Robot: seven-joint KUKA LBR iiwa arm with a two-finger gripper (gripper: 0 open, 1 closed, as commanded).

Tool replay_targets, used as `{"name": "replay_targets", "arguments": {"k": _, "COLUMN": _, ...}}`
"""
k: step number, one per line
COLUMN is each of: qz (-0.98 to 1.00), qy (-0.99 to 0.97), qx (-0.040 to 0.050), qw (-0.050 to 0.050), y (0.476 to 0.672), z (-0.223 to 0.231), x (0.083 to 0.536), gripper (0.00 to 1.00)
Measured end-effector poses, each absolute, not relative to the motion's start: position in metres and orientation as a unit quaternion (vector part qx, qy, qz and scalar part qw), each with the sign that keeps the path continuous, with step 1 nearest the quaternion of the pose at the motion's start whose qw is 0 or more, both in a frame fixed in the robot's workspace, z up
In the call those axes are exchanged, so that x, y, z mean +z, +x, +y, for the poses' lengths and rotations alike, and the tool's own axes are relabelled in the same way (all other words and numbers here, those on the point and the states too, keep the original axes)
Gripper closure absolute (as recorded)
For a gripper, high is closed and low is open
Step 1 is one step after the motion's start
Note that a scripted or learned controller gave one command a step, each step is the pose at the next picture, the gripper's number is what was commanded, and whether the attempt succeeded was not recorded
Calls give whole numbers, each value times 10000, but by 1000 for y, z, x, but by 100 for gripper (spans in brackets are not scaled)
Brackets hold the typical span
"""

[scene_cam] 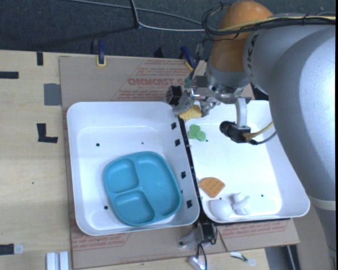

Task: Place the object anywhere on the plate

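A small yellow object [190, 113] sits between the fingers of the pincer [192, 107], held over the far end of the divider between the two white bins; too little of it shows to tell its long axis. The grey arm [293, 83] reaches in from the right, its orange band [242, 16] above the wrist, tool end angled down and leftward. The blue plate [141, 188] lies in the left bin [84, 151]. In the right bin [270, 167] lie a green piece [196, 132], an orange waffle-like piece [212, 186] and a white item [236, 204].
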State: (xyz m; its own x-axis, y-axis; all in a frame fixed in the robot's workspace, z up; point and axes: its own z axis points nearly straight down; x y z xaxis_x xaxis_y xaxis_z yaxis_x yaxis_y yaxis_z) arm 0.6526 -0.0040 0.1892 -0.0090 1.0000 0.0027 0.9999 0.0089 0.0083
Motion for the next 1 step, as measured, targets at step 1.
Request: {"name": "replay_targets", "arguments": {"k": 1, "qz": 7096, "qy": 7046, "qx": 14, "qw": -1, "y": 651, "z": 69, "x": 214, "gripper": 100}}
